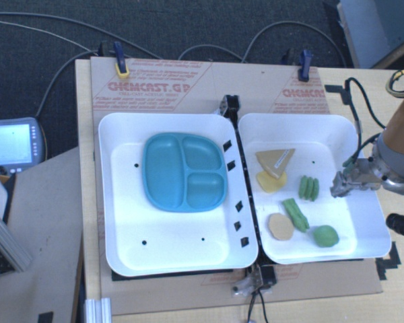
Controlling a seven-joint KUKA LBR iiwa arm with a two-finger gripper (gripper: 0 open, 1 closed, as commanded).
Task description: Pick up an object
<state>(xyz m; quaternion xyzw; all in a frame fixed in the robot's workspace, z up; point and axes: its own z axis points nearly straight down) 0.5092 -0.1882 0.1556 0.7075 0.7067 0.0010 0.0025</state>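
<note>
Gripper [338, 186] — over right bin [367, 237]

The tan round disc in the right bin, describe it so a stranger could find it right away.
Look in the right white bin, toward its near left corner. The tan disc lies flat there, just below the long green piece. It is the bin's one flat, round, beige item; the nearby green ball is rounder and green.
</note>
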